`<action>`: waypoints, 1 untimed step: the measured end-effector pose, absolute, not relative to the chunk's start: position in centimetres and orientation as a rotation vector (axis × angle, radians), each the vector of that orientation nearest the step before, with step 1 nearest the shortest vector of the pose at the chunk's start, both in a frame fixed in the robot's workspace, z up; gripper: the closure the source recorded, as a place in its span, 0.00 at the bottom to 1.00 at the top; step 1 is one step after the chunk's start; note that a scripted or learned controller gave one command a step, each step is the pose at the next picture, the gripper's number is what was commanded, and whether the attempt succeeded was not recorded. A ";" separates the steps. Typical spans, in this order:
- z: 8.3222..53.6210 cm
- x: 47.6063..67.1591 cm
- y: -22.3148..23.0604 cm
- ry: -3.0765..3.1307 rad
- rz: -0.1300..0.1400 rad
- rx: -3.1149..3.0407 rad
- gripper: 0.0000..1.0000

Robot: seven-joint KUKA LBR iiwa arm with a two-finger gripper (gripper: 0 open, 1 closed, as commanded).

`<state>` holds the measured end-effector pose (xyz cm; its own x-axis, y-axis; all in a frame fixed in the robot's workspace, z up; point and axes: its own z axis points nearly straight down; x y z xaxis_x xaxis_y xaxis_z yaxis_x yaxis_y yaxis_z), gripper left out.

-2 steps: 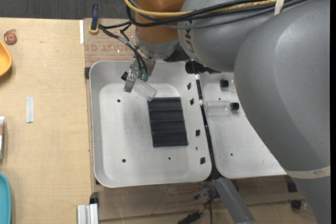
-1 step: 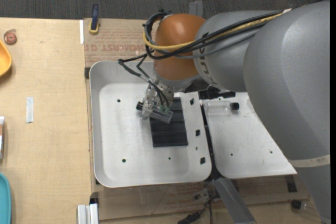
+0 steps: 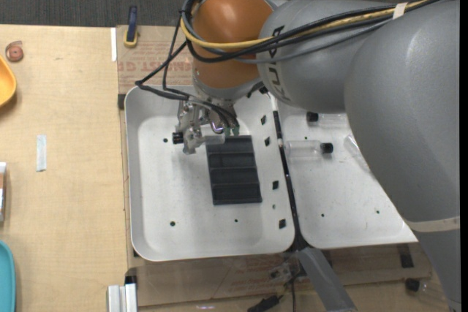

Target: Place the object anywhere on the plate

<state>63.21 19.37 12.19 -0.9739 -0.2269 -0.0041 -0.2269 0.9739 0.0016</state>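
In the left bin (image 3: 153, 230) we see the claw (image 3: 196, 129) hanging over the bin floor, just beside the upper left corner of the dark ribbed slab (image 3: 234, 170) that lies flat near the bin's middle; whether it is open or closed we cannot tell. We judge the slab stiff, fairly light and low-lying, with grooves that may help grip. We would take it across its narrow width, near the middle, to keep it level.
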 end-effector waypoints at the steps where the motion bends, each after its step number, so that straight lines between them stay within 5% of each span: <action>1: 9.2 64.0 17.3 3.024 0.003 -0.841 1.00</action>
<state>63.97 17.32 9.25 -0.8565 -0.5161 -0.0035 -0.5162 0.8565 0.0010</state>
